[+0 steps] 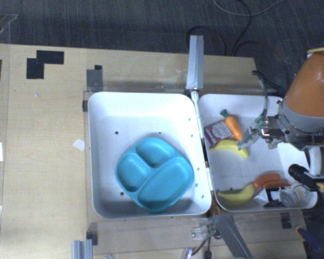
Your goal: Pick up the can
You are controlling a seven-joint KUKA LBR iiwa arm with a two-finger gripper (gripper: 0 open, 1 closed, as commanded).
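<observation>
Left white bin (97,144): round blue plastic divided plate (154,172), nothing else. Right white bin (291,166) is crowded — orange toy carrot (233,126) lying over a purple packet (218,131), small yellow piece (230,147) just below, yellow banana (236,195) at the near wall with an orange-red piece (269,180) beside it. Gripper (255,135) hangs over the carrot's right side; finger state — cannot tell. A silvery rounded object (289,197), possibly the can, sits in the near right corner.
</observation>
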